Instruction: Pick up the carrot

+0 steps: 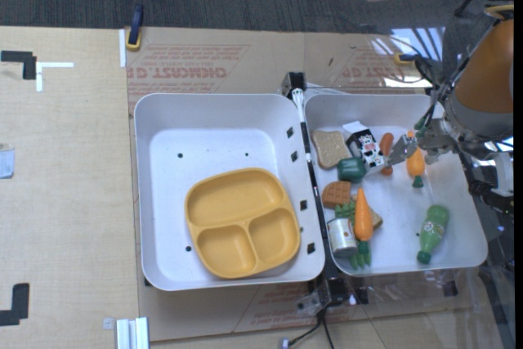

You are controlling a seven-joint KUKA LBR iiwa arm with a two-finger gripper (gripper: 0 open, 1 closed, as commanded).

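Two white bins sit side by side. The left bin (163, 257), well off from the gripper, holds a yellow divided plate (242, 221). The right bin (458, 253) has the clutter: bread slice (331, 147), a black-and-white carton (365, 145), a dark green piece (351, 169), a brown pastry-like item (336, 194), a tin can (340, 234), a green bottle (432, 231), and the carrot (363, 217). The gripper (409, 149) hangs over the right bin's far half, coming in from the arm (482, 78). A small orange item (416, 163) sits right at its tip, touching or just under it; can't tell if it's pinched, and can't tell if the gripper is clenched or released. The carrot lies flat on the bin floor, nearer me and toward the left bin from the gripper, apart from it, between the pastry item and the can, green top toward the near rim.
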